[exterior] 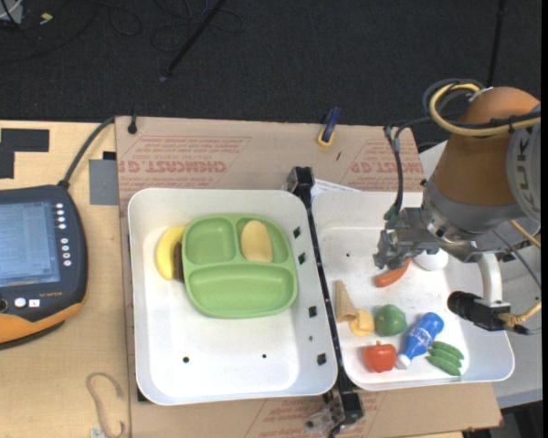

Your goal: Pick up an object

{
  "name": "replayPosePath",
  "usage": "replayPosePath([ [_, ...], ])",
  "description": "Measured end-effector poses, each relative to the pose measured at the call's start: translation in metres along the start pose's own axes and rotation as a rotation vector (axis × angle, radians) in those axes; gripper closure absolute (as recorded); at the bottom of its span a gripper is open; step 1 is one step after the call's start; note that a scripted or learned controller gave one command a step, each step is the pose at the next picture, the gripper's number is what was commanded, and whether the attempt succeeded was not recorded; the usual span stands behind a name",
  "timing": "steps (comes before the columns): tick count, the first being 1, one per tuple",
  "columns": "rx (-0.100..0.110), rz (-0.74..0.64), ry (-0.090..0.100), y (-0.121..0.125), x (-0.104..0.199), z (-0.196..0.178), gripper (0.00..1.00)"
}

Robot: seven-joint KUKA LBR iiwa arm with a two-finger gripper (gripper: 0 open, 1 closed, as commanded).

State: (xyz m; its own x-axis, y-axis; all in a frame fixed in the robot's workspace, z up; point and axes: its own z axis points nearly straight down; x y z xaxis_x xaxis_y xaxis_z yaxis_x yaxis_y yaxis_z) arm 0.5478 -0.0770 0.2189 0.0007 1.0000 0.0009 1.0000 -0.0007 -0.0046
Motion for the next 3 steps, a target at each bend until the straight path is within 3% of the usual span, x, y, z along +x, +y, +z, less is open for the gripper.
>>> replayPosePath([
  [1, -0.003, 0.0, 0.0, 0.002, -0.001, -0.017, 1.0],
  [2, -0.001, -0.002, 0.0, 0.004, 0.015, -0.013, 1.0],
  [3, 0.002, 0.0, -0.001, 0.004, 0.004, 0.003, 1.0],
])
